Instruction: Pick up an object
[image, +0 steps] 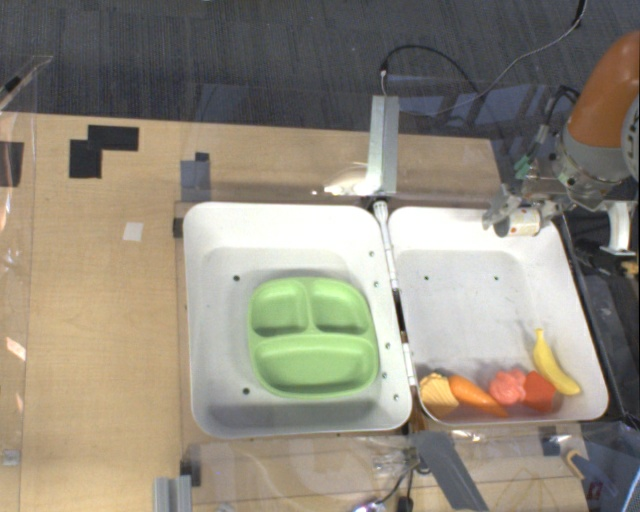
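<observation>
The right bin (480, 290) holds several toy foods along its near edge: a yellow banana (553, 362), an orange carrot (478, 394), a pink-red piece (509, 386), a red-orange piece (541, 392) and a beige piece (437, 392). My gripper (513, 222) hangs over the far right corner of that bin, well away from the foods, with nothing seen in it. The grey arm with its orange band (605, 90) reaches in from the upper right.
A green divided plate (313, 335) lies in the middle of the left bin (215, 250). A metal post (384, 145) stands behind the ridge between the bins. Black cables run behind the right bin near the arm.
</observation>
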